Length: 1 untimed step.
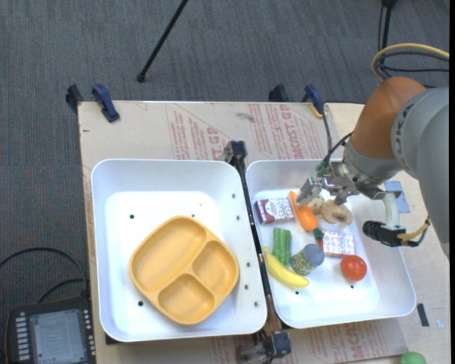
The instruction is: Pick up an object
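Near edge of the table (159,127): two white bins side by side. Left bin (110,180) holds a yellow divided plate (183,270), three compartments, lying flat and turned at an angle.

Right bin (394,294) holds the small items. Nearest the front, a banana (285,271) lies along the left side. Just behind it a green vegetable piece (281,244) and a small tin can (307,258) tipped on its side, the two close together. A red tomato (353,268) sits to the right of the can, apart from it. Behind the tomato, a small red-and-white packet (338,243). Further back, a dark red carton (274,210) lies flat near the left wall. An orange carrot (305,214) lies just beside the carton. A tan mushroom-like piece (337,214) sits right of the carrot.

The hand (324,192) hangs low over the back of the right bin, above the carrot and the tan piece. Whether its fingers are spread or closed, cannot tell; nothing is seen held. Grey arm with orange band (387,120) comes in from the right.

Blue clamps (105,101) grip the far table edge.
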Each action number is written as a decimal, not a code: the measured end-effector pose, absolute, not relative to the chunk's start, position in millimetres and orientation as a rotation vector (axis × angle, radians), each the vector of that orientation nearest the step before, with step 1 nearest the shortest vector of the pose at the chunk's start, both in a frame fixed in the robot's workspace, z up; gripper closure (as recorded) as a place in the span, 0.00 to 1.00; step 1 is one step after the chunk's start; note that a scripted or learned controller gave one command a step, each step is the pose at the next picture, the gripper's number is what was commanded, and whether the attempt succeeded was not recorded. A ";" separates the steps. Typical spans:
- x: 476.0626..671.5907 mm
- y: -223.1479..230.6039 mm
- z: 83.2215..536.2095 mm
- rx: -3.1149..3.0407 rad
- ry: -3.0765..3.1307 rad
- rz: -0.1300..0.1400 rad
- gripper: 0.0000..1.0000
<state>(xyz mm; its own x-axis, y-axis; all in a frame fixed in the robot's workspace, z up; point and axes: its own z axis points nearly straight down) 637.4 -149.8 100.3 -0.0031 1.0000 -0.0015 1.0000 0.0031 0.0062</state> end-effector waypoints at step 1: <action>638.1 -148.6 111.2 2.212 2.226 0.006 1.00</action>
<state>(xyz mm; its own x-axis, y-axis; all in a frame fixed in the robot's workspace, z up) 638.1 -148.6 111.2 -0.0064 1.0000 0.0007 1.0000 0.0064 0.0048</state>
